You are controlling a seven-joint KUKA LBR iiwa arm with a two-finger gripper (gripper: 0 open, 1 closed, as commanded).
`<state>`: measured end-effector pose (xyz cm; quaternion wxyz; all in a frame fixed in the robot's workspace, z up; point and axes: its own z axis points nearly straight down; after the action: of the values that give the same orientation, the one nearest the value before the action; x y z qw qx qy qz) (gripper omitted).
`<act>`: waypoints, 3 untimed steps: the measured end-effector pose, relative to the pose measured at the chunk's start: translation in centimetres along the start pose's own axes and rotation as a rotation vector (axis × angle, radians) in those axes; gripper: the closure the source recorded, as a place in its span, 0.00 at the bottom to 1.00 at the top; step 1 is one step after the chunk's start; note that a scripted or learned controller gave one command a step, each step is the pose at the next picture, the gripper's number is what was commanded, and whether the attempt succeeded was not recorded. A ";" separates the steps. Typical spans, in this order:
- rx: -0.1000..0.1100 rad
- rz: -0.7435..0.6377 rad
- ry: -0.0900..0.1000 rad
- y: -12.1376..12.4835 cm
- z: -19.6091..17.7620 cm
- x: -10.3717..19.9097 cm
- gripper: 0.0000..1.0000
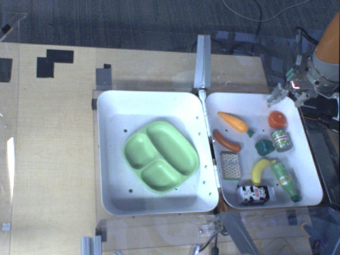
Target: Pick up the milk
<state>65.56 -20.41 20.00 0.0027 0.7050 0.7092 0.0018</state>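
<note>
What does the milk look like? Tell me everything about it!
The milk is a small carton with a black-and-white cow-patch print, and looks like cardboard or plastic. It lies on its side, long way across, near the front edge of the right bin. The banana sits just behind it, very close; whether they touch is hard to tell. The gripper is far from it, up at the bin's back corner.

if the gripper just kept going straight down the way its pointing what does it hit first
Probably the back right corner of the right bin. The gripper hangs over that rim, and the tomato is the nearest item, just in front. Height is hard to judge. The milk lies at the front edge, well off that line.
</note>
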 end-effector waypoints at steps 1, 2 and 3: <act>-0.026 0.048 -0.004 -2.6 8.8 5.4 0.00; -0.005 -0.129 -0.002 1.6 11.0 3.0 0.00; -0.005 -0.130 -0.002 1.6 11.0 3.0 0.00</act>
<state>67.24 -17.39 8.99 0.0052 0.6575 0.7535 0.0027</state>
